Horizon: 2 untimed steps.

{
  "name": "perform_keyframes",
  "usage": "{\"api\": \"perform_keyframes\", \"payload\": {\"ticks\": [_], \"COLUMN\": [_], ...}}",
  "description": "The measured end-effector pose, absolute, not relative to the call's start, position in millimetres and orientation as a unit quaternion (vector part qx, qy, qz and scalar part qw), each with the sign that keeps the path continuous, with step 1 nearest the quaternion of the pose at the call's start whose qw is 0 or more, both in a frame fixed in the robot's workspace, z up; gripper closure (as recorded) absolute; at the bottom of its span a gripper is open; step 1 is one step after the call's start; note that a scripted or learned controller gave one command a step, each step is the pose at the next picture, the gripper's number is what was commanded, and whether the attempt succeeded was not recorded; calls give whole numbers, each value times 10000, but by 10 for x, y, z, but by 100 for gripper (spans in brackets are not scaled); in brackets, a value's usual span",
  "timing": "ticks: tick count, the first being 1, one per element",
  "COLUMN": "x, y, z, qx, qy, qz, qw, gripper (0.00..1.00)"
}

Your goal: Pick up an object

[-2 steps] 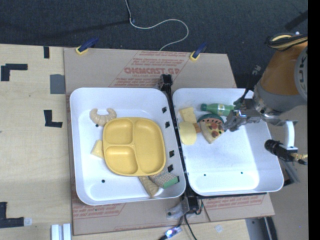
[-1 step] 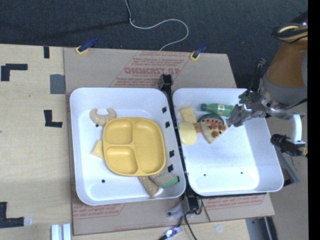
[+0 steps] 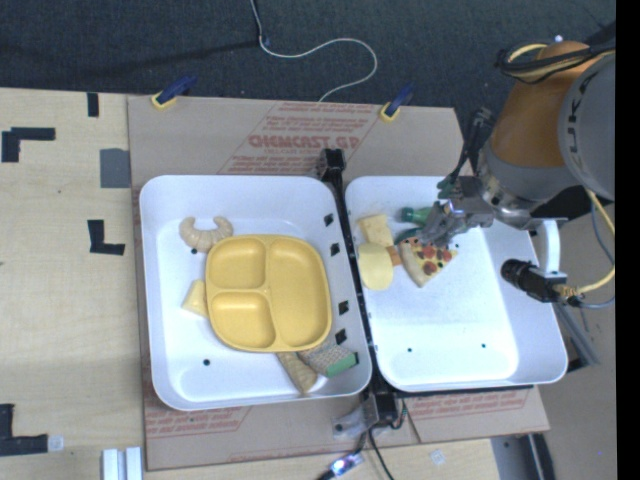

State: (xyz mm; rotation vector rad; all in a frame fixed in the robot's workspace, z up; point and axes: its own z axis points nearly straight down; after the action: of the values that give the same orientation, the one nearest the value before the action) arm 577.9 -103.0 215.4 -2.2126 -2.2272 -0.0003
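1. You have the gripper low in the right bin, in its upper-left part, with the arm coming in from 2 o'clock.
2. The pizza slice lies just below the fingertips, at about 6 o'clock from them; the tips sit at or on its upper edge, and you cannot tell from this slant whether they touch it.
3. You cannot tell whether the fingers stand apart or together: they are dark, small and blurred against the toy.
4. At 9 o'clock from the gripper lie two pale yellow pieces, one above the other, close against the bin's left wall and just beside the pizza slice.
5. A small green piece sits at 11 o'clock from the gripper, near it.
6. Open floor in the right bin runs from 4 to 7 o'clock of the gripper, down to the lower rim.
7. The left bin holds a yellow divided plate at its centre, a tan curved piece at the plate's 10 o'clock, and a waffle cone at its 5 o'clock.
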Motion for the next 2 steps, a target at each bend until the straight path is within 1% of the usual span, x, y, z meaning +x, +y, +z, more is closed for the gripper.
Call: {"api": "perform_keyframes", "payload": {"ticks": [1,2], "x": [5979,6114], "y": [-517,-20], "z": [2273,2177], "qx": [-7046,-7048], "qy": [-7097,-7094], "qz": [-6,3], "qw": [3,9], "gripper": [100,100]}}
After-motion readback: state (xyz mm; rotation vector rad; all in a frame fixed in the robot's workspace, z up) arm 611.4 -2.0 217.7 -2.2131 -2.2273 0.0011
